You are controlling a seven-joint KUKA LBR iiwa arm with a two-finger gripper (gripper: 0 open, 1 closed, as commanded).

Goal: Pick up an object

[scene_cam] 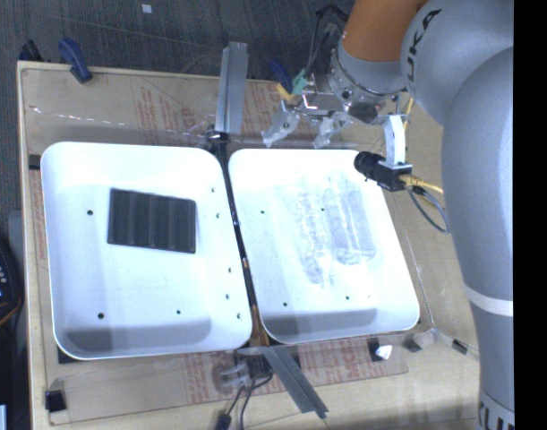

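The gripper (304, 131) hangs above the far edge of the right bin (394, 307), fingers spread apart with nothing between them. A clear plastic package (337, 225) lies in the middle of that bin. A dark ridged pad (152, 220) rests in the left bin (63, 321).

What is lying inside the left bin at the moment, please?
Inside the left bin lies one dark ribbed rectangular pad, flat on the floor toward the far-left part. Whatever sits beneath the pad is covered by it and cannot be seen.
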